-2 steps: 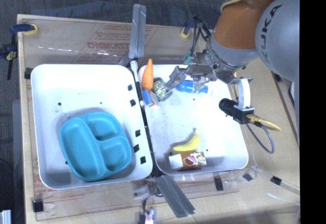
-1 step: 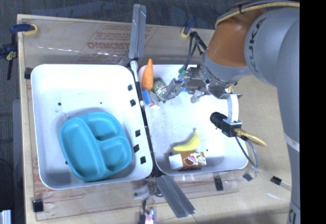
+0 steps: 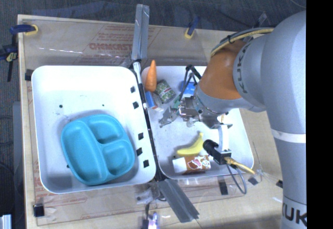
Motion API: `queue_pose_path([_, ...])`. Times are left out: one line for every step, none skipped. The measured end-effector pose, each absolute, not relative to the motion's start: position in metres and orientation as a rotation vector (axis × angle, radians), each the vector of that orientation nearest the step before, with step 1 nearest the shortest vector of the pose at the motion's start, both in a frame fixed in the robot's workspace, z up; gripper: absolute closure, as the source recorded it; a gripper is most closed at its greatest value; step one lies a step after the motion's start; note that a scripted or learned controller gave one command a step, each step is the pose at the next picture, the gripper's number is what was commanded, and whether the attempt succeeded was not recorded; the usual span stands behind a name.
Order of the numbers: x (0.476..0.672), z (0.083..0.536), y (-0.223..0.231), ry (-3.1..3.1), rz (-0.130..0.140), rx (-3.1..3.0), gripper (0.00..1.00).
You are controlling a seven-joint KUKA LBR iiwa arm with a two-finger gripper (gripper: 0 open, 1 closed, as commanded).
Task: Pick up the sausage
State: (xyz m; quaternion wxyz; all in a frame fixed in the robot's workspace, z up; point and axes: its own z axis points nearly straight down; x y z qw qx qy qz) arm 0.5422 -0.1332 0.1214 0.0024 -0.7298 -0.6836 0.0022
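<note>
A reddish-brown and white item [image 3: 194, 163], which looks like the sausage, lies at the front edge of the right bin [image 3: 244, 142], just below a yellow banana [image 3: 191, 144]. My gripper [image 3: 168, 116] hangs low over the middle-left of that bin, its grey tip pointing left towards the divider. It is well behind and to the left of the sausage, apart from it. Nothing shows between its tips. The arm's orange band and wrist cover the bin's right half.
An orange carrot [image 3: 150, 76], a green-grey can [image 3: 165, 91] and small blue pieces [image 3: 188, 87] lie at the back of the right bin. In the left bin [image 3: 47, 87] a blue divided plate [image 3: 98, 148] sits at the front.
</note>
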Motion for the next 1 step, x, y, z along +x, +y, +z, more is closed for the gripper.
queue_pose_path([0.5423, 0.1215, -0.1332, -2.144, 0.006, -2.29, 0.0])
